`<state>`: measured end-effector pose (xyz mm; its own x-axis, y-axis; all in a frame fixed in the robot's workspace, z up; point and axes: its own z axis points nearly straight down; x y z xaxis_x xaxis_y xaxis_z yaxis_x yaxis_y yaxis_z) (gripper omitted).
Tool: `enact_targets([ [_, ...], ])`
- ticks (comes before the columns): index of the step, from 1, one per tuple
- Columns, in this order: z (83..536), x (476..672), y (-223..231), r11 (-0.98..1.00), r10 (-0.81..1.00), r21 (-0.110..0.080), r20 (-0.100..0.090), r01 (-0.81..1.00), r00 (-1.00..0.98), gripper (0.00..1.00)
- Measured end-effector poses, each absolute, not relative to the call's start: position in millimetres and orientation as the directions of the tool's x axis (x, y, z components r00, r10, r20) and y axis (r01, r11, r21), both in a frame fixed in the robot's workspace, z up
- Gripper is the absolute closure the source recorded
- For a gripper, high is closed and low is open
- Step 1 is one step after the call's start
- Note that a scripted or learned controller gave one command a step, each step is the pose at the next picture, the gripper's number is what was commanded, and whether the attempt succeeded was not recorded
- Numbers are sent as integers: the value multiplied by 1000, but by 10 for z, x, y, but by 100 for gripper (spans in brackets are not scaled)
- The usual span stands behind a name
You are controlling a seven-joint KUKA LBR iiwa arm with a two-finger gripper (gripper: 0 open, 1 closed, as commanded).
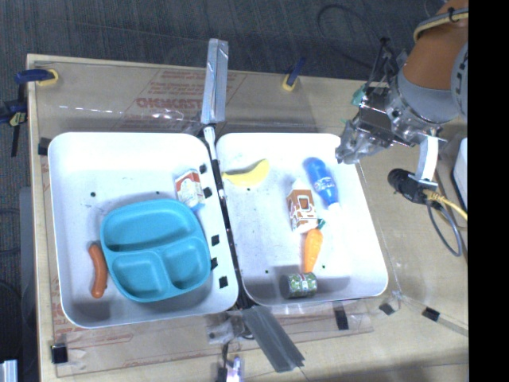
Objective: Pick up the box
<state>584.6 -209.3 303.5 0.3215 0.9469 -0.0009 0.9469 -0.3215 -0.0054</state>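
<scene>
The gripper (347, 154) hangs at the upper right rim of the right bin (359, 213), up at about two o'clock from the bin's middle, and nothing sits between its fingers as far as this view shows; whether they are spread or closed I cannot tell, the tips are too small and blurred.

The box (301, 209) (the small orange-and-white carton) lies flat in the middle of that bin, just beside the blue bottle (320, 181) on its upper right and touching, or nearly so, the carrot (311, 249) below it.

From the gripper the box lies toward eight o'clock, near but clearly apart. Its long axis runs roughly twelve to six, tipped slightly. My read: the approach is not yet made, and the coming move needs a slide down-left, then a grip across the narrow width, away from the bottle.
</scene>
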Motion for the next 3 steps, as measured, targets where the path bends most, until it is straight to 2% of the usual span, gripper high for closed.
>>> enact_targets([
  [1,3130,5852,-2081,-314,949,-9,-2,949,314,100],
  [2,3520,5235,-1804,-613,790,-5,-1,790,613,100],
  [3,4001,5209,-2011,-634,773,-3,-1,773,634,100],
])
